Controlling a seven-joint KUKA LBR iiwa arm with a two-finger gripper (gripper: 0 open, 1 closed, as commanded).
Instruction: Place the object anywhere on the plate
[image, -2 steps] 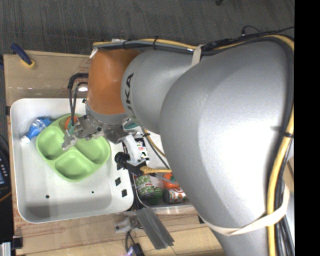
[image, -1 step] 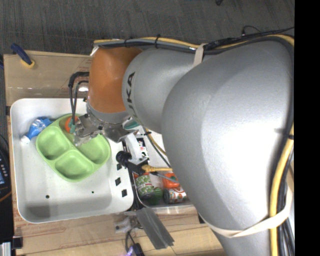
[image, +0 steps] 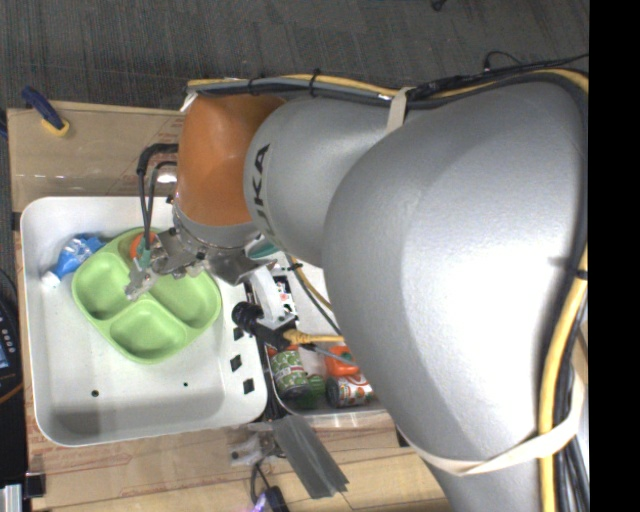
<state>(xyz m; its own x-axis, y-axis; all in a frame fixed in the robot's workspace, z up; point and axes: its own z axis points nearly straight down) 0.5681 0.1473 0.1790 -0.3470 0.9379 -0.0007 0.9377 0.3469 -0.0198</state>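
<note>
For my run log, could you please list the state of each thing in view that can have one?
Plate: green, three compartments, upright in the left bin, none of the visible compartments holding anything.
Blue object: lying in the left bin beside the plate's upper left edge, not on the plate.
Pincer: low over the plate's upper part; grip unclear.
Cans: lying in the right bin, partly hidden by the arm.
</note>
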